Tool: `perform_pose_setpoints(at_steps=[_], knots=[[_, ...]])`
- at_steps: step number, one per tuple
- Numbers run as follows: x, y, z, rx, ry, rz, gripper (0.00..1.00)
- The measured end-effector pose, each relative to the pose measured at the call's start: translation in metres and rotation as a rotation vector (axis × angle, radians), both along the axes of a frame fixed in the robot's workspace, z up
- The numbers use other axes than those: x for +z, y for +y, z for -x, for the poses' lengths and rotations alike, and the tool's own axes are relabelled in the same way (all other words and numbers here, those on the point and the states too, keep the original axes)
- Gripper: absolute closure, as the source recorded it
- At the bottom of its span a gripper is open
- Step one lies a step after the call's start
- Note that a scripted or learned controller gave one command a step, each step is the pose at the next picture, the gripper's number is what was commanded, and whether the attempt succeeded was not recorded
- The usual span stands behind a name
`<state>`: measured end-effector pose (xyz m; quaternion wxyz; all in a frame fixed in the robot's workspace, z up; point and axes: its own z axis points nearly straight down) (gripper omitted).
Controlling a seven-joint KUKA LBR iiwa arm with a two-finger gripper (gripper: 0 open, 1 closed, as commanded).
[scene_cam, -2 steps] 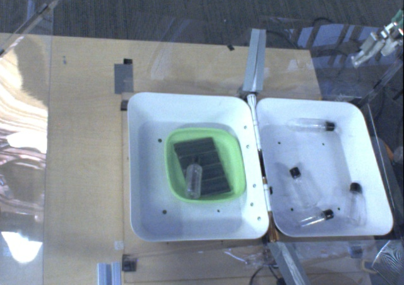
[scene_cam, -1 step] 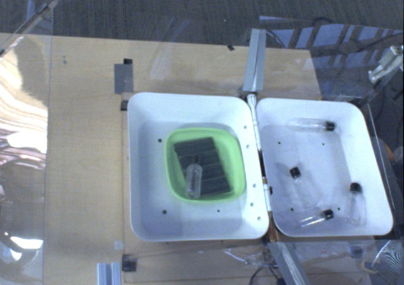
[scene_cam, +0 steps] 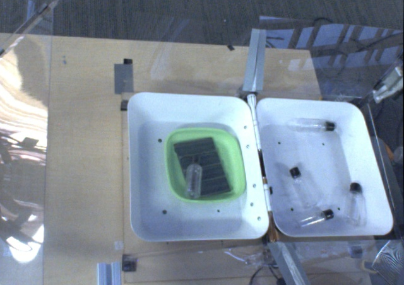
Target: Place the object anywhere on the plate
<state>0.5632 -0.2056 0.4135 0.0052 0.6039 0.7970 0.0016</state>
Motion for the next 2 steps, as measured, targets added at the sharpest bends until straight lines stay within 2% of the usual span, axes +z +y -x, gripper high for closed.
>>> perform_pose_setpoints(at_steps=[1,2], knots=[[0.024,-0.001,0.042,-0.095,-0.002,0.000,0.00],[-0.040,0.000,0.075,0.112,0.002,0.000,0.00]])
